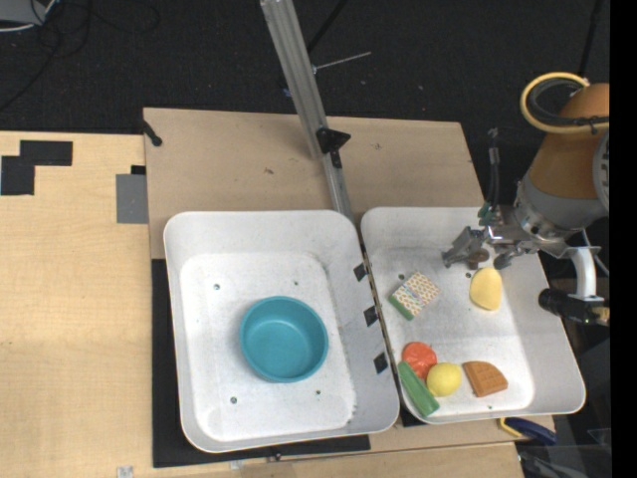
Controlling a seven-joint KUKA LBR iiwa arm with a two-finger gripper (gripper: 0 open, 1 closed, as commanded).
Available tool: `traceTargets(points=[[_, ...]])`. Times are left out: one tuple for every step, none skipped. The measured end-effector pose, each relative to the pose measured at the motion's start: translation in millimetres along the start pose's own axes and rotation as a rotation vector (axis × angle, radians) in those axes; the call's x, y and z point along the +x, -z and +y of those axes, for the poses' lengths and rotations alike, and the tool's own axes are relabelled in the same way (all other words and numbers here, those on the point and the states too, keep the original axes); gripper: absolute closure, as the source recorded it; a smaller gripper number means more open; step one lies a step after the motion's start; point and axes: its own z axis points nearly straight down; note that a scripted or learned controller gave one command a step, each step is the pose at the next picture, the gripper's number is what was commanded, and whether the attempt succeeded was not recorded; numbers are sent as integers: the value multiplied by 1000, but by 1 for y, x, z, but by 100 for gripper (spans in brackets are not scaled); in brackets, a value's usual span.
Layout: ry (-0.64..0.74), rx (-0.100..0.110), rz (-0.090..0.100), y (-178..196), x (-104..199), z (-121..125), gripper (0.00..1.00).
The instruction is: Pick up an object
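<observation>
My gripper (487,256) hangs over the back right of the right bin (438,229), its two dark fingers spread open to either side. A pale yellow lemon-like fruit (486,290) lies right below the fingertips, close to them and not clamped between them. Left of it lies a small checkered packet with a green edge (415,294). Near the bin's front sit a red tomato (419,356), a yellow ball (445,378), a green cucumber-like piece (418,389) and a brown slice of bread (485,377).
The left bin (199,242) holds a teal bowl (285,339). A slanted aluminium rail (304,78) runs from the back down to the gap between the bins. The arm's orange band (575,147) rises at the right.
</observation>
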Motion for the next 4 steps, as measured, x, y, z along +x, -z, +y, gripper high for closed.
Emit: traceTargets(points=[[0,2,0,-63,-2,0,0],[-1,-4,-1,-50,-3,2,100],[0,-8,-1,11,0,7,100],[0,-9,-2,69,4,15,100]])
